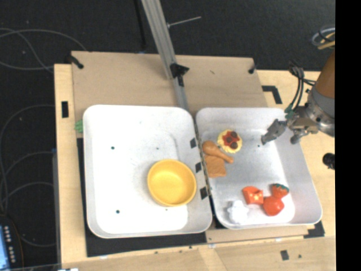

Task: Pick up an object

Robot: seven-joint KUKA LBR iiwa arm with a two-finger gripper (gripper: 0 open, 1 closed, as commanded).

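The right bin [293,168] holds a small round tart with red fruit [230,141]. Beside it lies a brown drumstick-shaped piece [216,151] with a tan chunk [215,167] below it. Near the front are a red-orange piece [253,195], a red strawberry-like fruit [274,202] and a white lump [238,212]. In the left bin [113,151] sits a yellow bowl [171,182]. My gripper [283,136] hangs over the right bin's upper right part, to the right of the tart. It is open, with nothing between its fingers.
A slanted metal pole [163,38] rises from behind the bins toward the top of the view. The wooden bench [135,78] surrounds both bins, and cables [298,89] hang by the arm at the right.
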